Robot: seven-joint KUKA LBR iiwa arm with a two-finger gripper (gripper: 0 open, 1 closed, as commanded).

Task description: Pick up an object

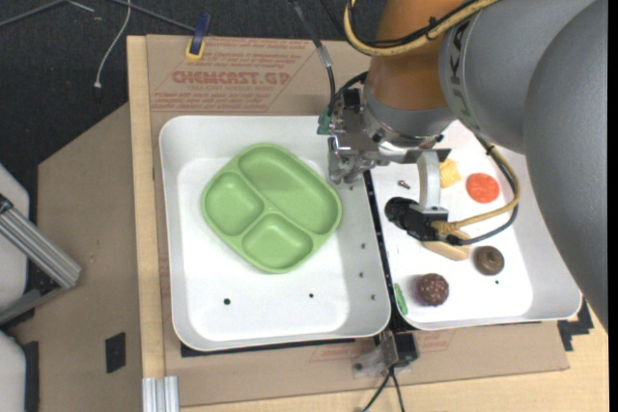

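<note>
From my seat at the remote station I see the arm [541, 63] reaching in from the right. Its grey bulk covers the upper right of the view, and the orange band [425, 24] sits just above the wrist. The wrist points downward, and the gripper [340, 171] hangs low over the seam where the two bins meet, on the left bin's side. I can't tell how wide its grip stands; the tips blur into the wrist hardware. I see nothing held in it.

My count is two white bins, one plate and five small items.

- **Left bin [193, 304]:** it holds the green plate [272, 207] alone.
- **Right bin [526, 294]:** an orange disc [483, 187] and a yellow piece [450, 173] lie to the gripper's right. A tan flat piece [446, 249], a brown ring [489, 260] and a dark round ball [432, 288] lie further toward the near edge.

The green plate is the thing closest to the gripper. Its upper right rim lies just beside the tip, below and to the left, and I can't tell if they touch. It is pale green with rounded corners and three compartments: one long section along the top and two smaller ones below. It lies flat, turned at a slant to the bin walls. The five small items are all well apart from the gripper, across the seam.
</note>
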